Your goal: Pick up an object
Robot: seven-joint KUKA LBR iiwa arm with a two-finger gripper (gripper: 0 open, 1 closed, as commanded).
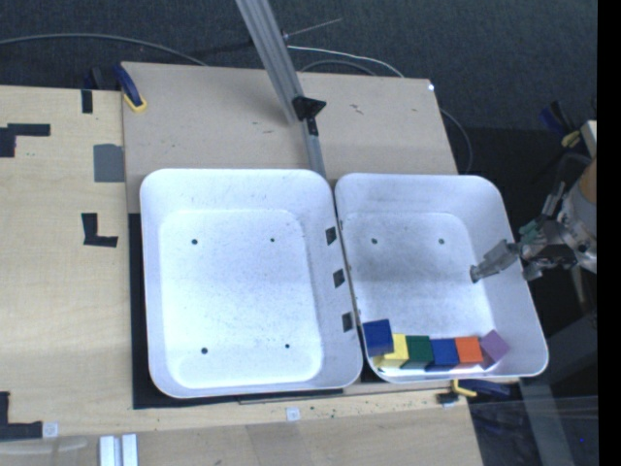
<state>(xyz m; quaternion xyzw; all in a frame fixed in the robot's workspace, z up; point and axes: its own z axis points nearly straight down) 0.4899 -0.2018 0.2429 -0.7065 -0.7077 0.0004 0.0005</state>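
Counter [272, 129]: tan board carrying two shallow white bins side by side. Left bin [233, 280]: dark specks on its floor. Right bin [437, 270]: holds a row of small blocks packed along its near wall. Blocks, left to right: blue block [376, 336], sitting over a yellow block [393, 355]; green block [418, 349]; second blue block [443, 351]; orange block [468, 349]; purple block [494, 345], tilted in the near right corner. End effector [488, 263]: enters from the right, over the right bin's right wall, well apart from the row of blocks; whether it is apart or together cannot be told. Metal pole [277, 56]: slants across the counter behind the bins.
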